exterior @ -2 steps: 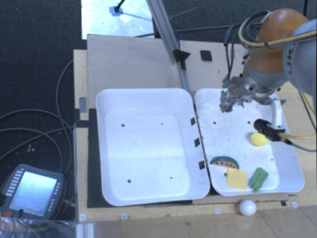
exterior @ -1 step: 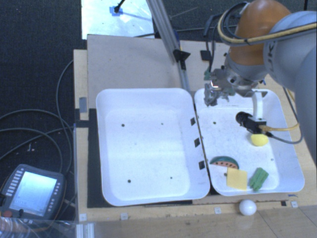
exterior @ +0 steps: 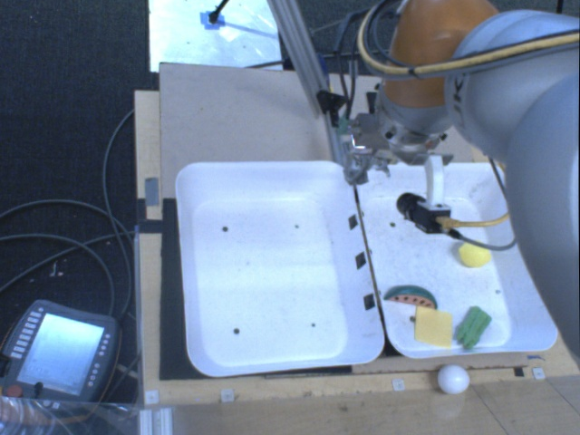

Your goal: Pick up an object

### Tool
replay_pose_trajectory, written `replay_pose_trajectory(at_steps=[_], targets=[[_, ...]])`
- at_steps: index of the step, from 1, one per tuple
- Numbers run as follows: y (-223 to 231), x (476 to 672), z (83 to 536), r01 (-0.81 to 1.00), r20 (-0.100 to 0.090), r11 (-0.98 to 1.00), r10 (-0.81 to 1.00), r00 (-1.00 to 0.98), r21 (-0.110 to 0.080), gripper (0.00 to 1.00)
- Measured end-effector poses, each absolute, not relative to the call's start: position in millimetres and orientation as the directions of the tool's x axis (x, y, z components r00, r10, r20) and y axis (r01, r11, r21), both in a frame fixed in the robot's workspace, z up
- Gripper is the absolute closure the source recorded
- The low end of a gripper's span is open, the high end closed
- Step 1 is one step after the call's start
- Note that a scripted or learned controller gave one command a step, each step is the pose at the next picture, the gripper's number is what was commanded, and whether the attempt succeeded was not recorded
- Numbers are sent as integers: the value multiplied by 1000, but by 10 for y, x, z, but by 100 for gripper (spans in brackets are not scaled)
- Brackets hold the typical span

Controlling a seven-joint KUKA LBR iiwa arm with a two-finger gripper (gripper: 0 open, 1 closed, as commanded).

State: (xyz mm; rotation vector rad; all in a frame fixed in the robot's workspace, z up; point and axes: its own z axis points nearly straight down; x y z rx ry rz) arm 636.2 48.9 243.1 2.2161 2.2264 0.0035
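My gripper (exterior: 359, 167) hangs under the orange-banded wrist, above the far end of the divider between the two bins. The right bin (exterior: 521, 333) holds a yellow ball (exterior: 473, 255) near its right side. Toward its front lie a watermelon-slice toy (exterior: 410, 295), a yellow square block (exterior: 434, 327) and a green piece (exterior: 472, 326). All of these sit well in front of and to the right of the gripper, apart from it. A black fitting (exterior: 422, 212) with a yellow cable hangs off the wrist over the right bin.
The left bin (exterior: 195, 270) lies to the left of the divider. A white ball (exterior: 453, 379) rests on the bench in front of the right bin. A slanted metal pole (exterior: 299, 34) rises behind the bins. A teach pendant (exterior: 56, 352) and cables lie at the left.
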Motion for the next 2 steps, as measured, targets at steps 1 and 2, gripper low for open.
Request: replay_pose_trajectory(at_steps=[1, 2], targets=[[971, 6443, 2471, 1000, 1, 4, 1000, -4, 1, 100], [947, 6444, 2470, 1000, 0, 1, 1000, -1, 1, 0]])
